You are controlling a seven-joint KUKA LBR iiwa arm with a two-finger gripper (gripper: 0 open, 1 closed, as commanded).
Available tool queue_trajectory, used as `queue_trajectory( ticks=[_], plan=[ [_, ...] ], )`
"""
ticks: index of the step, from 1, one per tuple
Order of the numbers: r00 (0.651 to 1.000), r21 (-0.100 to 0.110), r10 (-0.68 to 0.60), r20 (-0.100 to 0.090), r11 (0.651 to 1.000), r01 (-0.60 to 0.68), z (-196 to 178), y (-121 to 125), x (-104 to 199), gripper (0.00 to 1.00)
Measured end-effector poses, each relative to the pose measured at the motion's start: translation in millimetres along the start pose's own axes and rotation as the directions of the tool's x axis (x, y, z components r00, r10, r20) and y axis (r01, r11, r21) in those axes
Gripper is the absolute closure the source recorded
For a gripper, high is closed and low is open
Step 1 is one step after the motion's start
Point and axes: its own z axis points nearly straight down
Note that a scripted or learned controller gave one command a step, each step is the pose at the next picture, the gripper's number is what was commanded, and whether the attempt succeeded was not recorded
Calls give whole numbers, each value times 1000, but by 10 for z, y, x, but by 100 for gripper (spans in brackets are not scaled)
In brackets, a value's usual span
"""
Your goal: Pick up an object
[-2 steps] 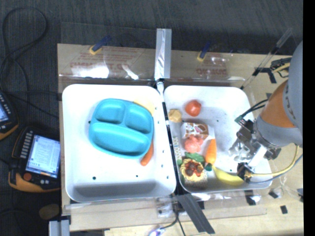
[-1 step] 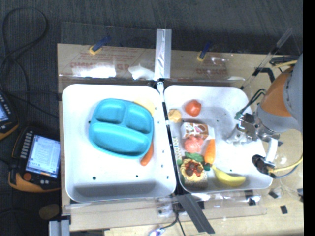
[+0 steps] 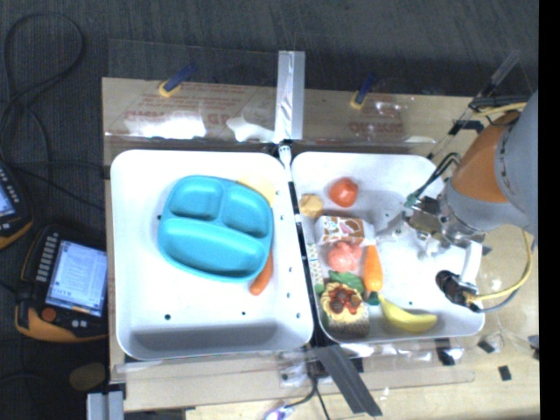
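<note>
We take this for a robotics lab or test cell, not a home. 2 shallow white bins [image 3: 122, 261] sit side by side on a plywood bench [image 3: 131, 94], with clear plastic sheeting [image 3: 201, 112] clamped along the far edge by small clips [image 3: 177, 80]. The grey arm with its orange band [image 3: 490, 169] reaches in from the right. On the dark carpet at the left lie black cables [image 3: 35, 46] and a handheld control pendant with a lit screen [image 3: 63, 280]. Toy food [image 3: 350, 261] fills the right bin.
</note>
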Motion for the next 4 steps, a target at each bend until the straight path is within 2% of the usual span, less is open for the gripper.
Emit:
queue_trajectory(
  ticks=[1, 2, 3, 4],
  plan=[
    [995, 6, 96, 28, 995, -96, -203, -303, 674, 0],
    [967, -16, 254, 21, 967, -254, 27, -838, 553, 0],
    [821, -24, 571, 14, 821, -570, 30, -955, 665, 0],
    [706, -19, 708, 23, 706, -708, 42, -28, 803, 0]
  ],
)
